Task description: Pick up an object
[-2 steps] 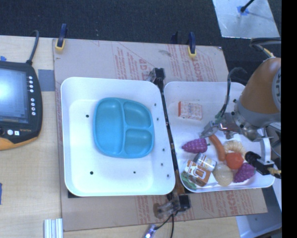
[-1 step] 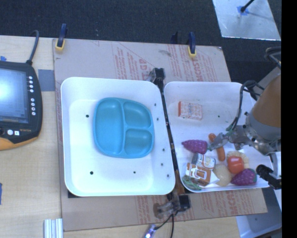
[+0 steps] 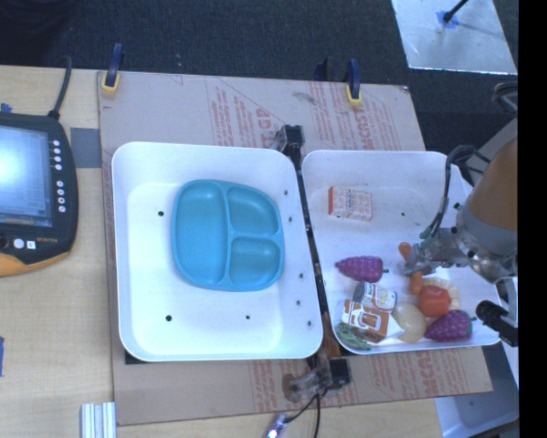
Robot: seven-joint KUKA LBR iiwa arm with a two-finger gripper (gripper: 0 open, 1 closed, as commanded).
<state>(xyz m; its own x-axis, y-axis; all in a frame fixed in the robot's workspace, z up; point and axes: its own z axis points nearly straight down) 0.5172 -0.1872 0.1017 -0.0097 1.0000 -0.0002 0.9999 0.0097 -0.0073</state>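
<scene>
Down on the counter point(image 3: 36, 336) sit two shallow white bins side by side on a sheet of cardboard point(image 3: 255, 108). The left bin point(image 3: 136, 245) carries a blue divided plate point(image 3: 227, 235), lying flat near its middle. The right bin point(image 3: 383, 167) carries the loose items. A small white and orange packet point(image 3: 350, 203) lies toward the bin's 12 o'clock, apart from the rest. A purple grape bunch point(image 3: 360, 266) lies near the middle. Toward 6 o'clock a printed carton point(image 3: 368, 312) touches a pale rounded piece point(image 3: 408, 318), with a red tomato-like piece point(image 3: 435, 301) and a second purple bunch point(image 3: 448, 326) just beside them, all crowded along the bin's lower edge. A small orange piece point(image 3: 404, 250) lies at about 3 o'clock of the first grape bunch.

The arm point(image 3: 497, 199) reaches in from 3 o'clock, and its gripper point(image 3: 426, 261) hangs over the right bin just beside the orange piece and above the tomato-like piece. Whether the jaws are apart or together cannot be told at this slant, and nothing can be made out between them.

A tablet-like pendant point(image 3: 22, 190) with a lit screen rests on the counter at 9 o'clock of the left bin.
</scene>
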